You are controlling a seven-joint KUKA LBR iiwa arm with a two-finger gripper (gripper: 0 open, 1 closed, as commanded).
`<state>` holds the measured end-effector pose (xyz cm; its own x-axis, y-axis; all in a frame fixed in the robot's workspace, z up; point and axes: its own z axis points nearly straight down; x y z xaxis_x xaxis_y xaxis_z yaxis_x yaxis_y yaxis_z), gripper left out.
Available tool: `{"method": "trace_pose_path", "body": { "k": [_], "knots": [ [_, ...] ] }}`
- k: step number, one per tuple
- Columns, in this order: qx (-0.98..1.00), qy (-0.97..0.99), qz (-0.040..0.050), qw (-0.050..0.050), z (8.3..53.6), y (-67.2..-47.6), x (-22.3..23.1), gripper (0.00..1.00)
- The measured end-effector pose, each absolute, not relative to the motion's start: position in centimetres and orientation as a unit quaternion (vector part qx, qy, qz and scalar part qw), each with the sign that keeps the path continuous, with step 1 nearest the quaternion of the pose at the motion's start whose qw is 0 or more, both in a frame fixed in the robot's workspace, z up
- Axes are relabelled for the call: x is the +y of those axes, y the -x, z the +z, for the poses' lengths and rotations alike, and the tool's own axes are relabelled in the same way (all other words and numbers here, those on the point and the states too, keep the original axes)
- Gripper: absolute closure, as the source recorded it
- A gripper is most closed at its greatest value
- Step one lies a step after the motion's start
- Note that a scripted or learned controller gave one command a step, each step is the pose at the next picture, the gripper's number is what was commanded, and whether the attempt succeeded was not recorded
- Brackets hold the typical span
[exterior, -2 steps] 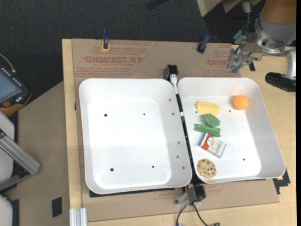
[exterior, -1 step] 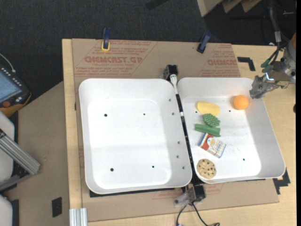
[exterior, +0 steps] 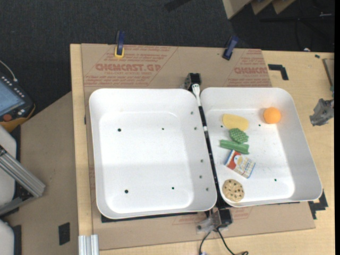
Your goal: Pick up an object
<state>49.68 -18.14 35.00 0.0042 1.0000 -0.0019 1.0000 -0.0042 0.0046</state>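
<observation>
The right bin (exterior: 297, 142) holds several small objects. An orange ball (exterior: 272, 116) lies near its far right corner. A yellow piece (exterior: 235, 122) lies left of the ball, with a green textured piece (exterior: 239, 136) and a green bar (exterior: 234, 146) just below it. A small red, white and blue packet (exterior: 240, 164) sits at the middle, and a round cookie (exterior: 232, 189) rests by the near wall. A grey part of my gripper (exterior: 321, 112) shows at the right edge, outside the bin and to the right of the ball.
The left bin (exterior: 106, 142) stands beside the right one, joined by a black hinge strip (exterior: 204, 132). Both rest on a cardboard sheet (exterior: 159, 62) held by two blue clamps (exterior: 119, 40) at the far edge. A cable (exterior: 212, 238) runs off the front.
</observation>
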Motion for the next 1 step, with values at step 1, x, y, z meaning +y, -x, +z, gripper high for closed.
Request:
{"method": "trace_pose_path", "body": {
  "k": [1],
  "knots": [
    [0.705,-0.709,-0.0013,-0.001,31.15,-47.77,-22.67,1.00]
  ]
}}
